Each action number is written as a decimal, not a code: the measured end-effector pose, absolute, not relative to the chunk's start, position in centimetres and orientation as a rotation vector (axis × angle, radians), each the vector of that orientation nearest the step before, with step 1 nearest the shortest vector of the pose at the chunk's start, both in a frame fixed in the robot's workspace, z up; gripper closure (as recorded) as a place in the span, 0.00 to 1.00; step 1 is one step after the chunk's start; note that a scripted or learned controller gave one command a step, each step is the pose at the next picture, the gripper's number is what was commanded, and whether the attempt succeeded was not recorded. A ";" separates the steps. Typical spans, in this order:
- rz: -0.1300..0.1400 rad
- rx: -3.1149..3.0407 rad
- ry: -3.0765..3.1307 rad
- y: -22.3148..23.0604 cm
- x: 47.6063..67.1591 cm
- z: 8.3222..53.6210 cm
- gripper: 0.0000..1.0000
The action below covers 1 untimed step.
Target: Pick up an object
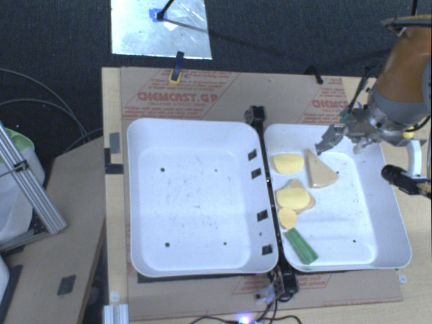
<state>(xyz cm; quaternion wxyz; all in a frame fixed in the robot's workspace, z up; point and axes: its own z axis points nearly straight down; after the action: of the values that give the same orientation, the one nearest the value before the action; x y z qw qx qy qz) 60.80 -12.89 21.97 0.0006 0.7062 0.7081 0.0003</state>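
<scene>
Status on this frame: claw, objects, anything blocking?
Claw above right bin, near the pale wedge, nothing held. Yellow pieces and green stick lie along the bin's left side. Nothing blocking.

Yellow pieces (292,196), a cream wedge (318,172) and a green stick (300,245) lie flat in the right bin (378,241).

left bin (196,201) open, right bin (364,228) left half crowded
</scene>
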 end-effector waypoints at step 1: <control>-0.010 2.228 2.232 -10.1 54.2 9.9 0.00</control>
<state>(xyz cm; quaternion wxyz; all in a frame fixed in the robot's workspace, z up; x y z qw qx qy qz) 54.23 -10.12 9.89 -0.0063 0.7064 0.7077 -0.0031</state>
